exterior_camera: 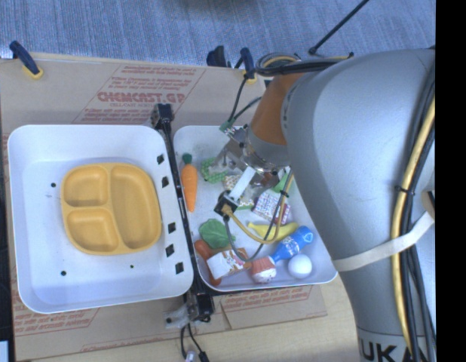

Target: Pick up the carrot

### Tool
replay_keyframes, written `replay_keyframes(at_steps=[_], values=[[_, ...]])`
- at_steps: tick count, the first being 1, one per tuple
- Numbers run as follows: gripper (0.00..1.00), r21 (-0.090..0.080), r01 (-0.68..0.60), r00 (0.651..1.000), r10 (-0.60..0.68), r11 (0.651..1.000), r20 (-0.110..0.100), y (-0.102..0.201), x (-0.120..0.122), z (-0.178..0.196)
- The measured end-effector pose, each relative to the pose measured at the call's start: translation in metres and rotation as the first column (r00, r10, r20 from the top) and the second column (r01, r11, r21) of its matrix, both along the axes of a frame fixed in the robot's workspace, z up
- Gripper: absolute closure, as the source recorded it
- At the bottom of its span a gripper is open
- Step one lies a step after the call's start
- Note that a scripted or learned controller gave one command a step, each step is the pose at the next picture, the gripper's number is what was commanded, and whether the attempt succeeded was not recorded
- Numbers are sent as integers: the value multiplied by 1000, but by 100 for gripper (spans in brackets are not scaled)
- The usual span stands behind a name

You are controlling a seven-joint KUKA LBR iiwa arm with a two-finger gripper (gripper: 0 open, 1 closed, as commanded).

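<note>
Approach step: gripper (237, 163) hung over right bin (191, 139), just right of carrot (188, 185), jaw state couldn't be told; next needed shift left & descent.

Tally of the two bins on my table

I count two white bins, a left bin (29, 225) and a right bin (195, 138). The left one has one yellow plate (112, 206) (three compartments in it). In the right one I count one carrot (189, 188), one green leafy piece (216, 232), one yellow banana-shaped piece (277, 231), one blue bottle (295, 242), one white ball (299, 265) and one red-and-white carton (227, 264). There are also some printed packets (269, 204), partly under my arm, too jumbled for me to count.
</note>
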State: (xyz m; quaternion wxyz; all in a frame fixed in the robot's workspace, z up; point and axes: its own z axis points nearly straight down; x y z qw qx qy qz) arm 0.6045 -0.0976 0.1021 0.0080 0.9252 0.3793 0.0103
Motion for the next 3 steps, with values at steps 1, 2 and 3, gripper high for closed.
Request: replay_keyframes(at_steps=[1, 2, 3], values=[[100, 2, -4, 1000, 4, 1000, -10, -1, -2, 10], [100, -4, -153, 988, 153, 988, 2, 5, -30, 0], [100, 10, -16, 999, 16, 1000, -33, -8, -66, -11]])
